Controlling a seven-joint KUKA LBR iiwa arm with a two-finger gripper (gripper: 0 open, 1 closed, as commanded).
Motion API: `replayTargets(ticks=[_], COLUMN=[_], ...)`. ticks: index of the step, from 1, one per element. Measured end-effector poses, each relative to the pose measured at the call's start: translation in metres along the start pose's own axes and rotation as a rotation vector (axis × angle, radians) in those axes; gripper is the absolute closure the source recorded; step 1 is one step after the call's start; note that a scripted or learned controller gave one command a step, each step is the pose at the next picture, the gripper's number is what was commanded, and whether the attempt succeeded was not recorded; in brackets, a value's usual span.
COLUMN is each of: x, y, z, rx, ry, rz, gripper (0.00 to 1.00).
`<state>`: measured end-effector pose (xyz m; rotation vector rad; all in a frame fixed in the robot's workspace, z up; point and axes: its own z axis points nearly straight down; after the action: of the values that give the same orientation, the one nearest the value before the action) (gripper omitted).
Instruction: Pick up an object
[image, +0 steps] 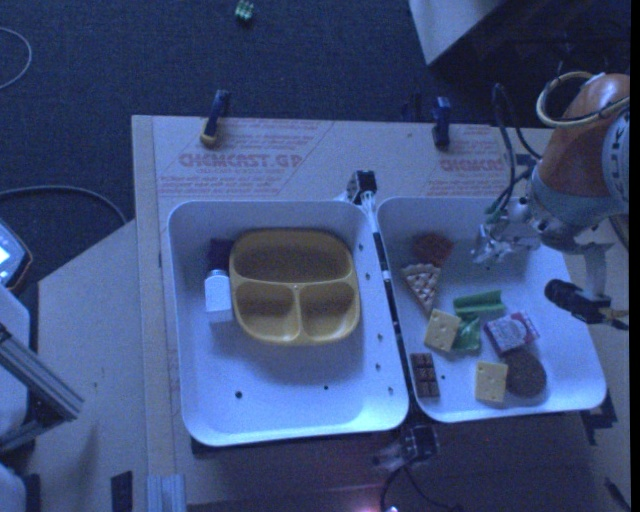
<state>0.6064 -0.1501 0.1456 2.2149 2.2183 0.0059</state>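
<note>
Approach step: gripper (497, 243) above right bin (590, 350), finger state indiscernible, nothing visibly held. Next: descent onto pizza slice (422, 284) nearby.

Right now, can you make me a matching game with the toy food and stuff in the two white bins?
Things:
1. yellow divided tray
2. small white bottle
3. pizza slice
4. chocolate bar

Places:
A. near the bottom left corner of the right bin
B. middle of the left bin
C. right bin, close to the wall between the bins
D. touching the tray's left edge

Pairs: 1-B, 2-D, 3-C, 4-A
</note>
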Motion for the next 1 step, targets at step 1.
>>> replayTargets(ticks=[1], x=[-0.0088], y=[0.0051], z=[-0.0489], rx=[0.000], ry=[-0.001], rz=[0.000], gripper=[1.00])
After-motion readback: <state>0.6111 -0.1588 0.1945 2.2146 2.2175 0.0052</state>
